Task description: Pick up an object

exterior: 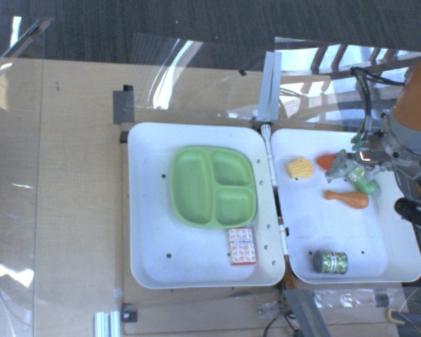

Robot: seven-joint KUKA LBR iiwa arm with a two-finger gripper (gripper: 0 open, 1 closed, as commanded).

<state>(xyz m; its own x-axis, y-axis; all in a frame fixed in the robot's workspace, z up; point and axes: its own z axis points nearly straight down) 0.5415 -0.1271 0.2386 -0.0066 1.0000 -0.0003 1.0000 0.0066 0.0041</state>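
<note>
Seemingly the jaws (345,168) sit low among the toys (349,199) in the right bin (400,269); their spread is unclear

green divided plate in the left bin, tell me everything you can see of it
The green divided plate is a rounded-square tray, plastic by its look, pale green with a matte sheen. Raised ridges split it into three wells: one long well on the camera view's left, two smaller ones on the right. It lies flat and upright in the left bin, nothing in its wells. A small patterned card lies at its lower right edge.
</note>
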